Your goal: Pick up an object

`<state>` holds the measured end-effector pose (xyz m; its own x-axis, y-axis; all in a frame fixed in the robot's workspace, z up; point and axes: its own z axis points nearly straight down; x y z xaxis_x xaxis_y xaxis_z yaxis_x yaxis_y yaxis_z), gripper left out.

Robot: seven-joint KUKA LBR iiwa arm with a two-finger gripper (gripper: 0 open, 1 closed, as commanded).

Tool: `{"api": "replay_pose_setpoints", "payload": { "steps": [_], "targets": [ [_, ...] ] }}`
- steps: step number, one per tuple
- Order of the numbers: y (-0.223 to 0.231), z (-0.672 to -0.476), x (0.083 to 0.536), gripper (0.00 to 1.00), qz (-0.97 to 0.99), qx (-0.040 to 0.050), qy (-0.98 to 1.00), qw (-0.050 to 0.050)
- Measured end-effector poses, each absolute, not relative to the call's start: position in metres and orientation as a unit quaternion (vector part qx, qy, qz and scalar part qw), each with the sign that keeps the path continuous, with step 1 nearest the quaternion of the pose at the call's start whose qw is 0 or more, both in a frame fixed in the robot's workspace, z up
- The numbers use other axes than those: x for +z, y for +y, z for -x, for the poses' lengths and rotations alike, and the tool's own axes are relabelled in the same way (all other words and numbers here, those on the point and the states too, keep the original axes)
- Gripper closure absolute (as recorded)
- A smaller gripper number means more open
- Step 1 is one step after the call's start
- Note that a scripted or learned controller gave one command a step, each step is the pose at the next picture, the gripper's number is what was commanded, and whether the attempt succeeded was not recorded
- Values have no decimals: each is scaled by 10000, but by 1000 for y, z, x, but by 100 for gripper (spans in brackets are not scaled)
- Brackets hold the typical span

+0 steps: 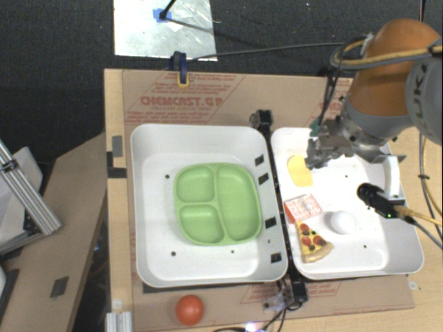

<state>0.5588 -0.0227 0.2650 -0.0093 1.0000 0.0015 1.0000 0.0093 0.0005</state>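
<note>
— Reading the brown board (208, 99) under the bins, what does the red print say?

— "CHEMCAST GP", large, behind the left bin (149, 206); the smaller lines around it are too blurred to read. A blue and yellow clamp (180, 68) grips the board's far edge.

— And the bins?

— The left bin holds a green divided tray (217, 203) with three compartments. The right bin (398, 254) holds a yellow block (300, 171), a red and white packet (302, 207), a white egg (340, 221) and a toy pizza slice (313, 241).

— The arm?

— The gripper (320, 151) hangs over the right bin's far left part, just beside the yellow block, maybe touching it. I cannot tell how far its fingers are spread, nor whether they grip anything.

— The surroundings?

— Black cloth behind the bench, with a shiny silver sheet (163, 19) lying on it. A red-orange ball (189, 309) sits on the board in front of the left bin.
</note>
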Motion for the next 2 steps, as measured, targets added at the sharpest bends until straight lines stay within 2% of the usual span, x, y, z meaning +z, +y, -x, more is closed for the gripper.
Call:
{"api": "replay_pose_setpoints", "payload": {
  "steps": [2],
  "targets": [
    [78,-549,265,100,7036,-15,-7106,0]
  ]
}}
